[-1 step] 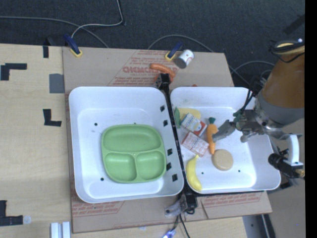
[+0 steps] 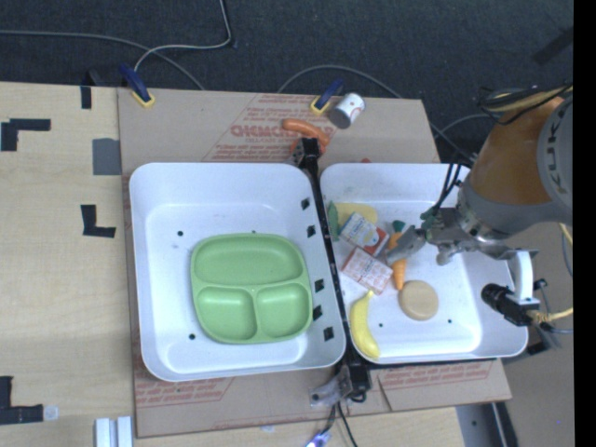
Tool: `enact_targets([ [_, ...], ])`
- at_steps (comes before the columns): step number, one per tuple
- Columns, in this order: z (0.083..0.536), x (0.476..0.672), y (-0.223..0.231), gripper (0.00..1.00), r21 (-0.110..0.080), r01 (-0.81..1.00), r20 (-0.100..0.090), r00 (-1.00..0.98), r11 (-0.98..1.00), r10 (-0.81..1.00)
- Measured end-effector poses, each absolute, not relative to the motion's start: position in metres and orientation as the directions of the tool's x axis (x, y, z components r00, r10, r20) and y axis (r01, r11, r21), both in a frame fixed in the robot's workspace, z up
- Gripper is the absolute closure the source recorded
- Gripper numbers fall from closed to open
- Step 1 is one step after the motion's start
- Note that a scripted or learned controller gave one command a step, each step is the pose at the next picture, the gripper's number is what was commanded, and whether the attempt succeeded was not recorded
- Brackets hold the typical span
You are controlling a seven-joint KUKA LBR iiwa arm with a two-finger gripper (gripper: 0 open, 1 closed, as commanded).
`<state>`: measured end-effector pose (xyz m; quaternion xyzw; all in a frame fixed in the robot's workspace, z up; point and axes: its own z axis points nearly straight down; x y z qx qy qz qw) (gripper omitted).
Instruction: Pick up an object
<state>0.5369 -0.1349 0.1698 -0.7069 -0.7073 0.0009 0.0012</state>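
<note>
The right bin (image 2: 463, 319) holds several small objects. A yellow banana (image 2: 362, 324) lies near its front left corner, and a tan round bun (image 2: 419, 300) sits beside it. An orange carrot (image 2: 399, 274) lies just above the bun. Printed snack packets (image 2: 365, 270) and a red-and-white packet (image 2: 370, 237) lie by the left wall, with a yellow item (image 2: 358, 218) behind them. My gripper (image 2: 408, 241) reaches in from the right, low over the bin's middle, just above the carrot and next to the packets. Nothing is visibly held in it.
The left bin (image 2: 154, 250) holds a green divided plate (image 2: 251, 285). Behind the bins lie an orange-handled tool (image 2: 307, 128), a white cylinder (image 2: 346, 110) and two blue-and-yellow clamps (image 2: 138, 87). The grey and orange arm (image 2: 517, 170) covers the right bin's far right side.
</note>
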Motion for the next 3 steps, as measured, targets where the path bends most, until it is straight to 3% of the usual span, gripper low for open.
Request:
enact_targets([
  [1,0.089,0.59,-0.128,0.0,0.007,1.0,-0.001,-0.001,0.001,1.0],
  [2,0.101,0.592,-0.128,1.0,0.013,1.0,-0.001,0.0,0.0,1.0],
  [3,0.185,0.594,-0.061,1.0,0.0,1.0,0.0,-0.003,0.003,1.0],
])
